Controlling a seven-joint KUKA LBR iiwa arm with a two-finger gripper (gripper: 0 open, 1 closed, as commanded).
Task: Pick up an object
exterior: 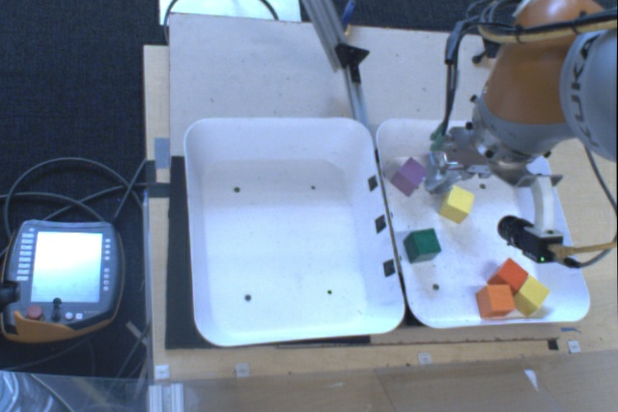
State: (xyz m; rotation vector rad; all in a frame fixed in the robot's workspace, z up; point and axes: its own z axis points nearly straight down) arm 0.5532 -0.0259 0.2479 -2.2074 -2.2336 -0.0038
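Dark carpet surrounds the bench with its two white bins (290,135). Low in the right bin, the gripper (446,171) hangs between a purple cube (408,176) just to its left and a yellow cube (458,204) just below; whether it grips anything, I cannot tell. Closing here risks nudging either cube aside and catching nothing.

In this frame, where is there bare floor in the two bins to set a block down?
The left bin offers open floor wall to wall. The right bin is crowded: purple block, yellow block, green block, orange blocks and the gripper. A bare strip lies between green and orange.
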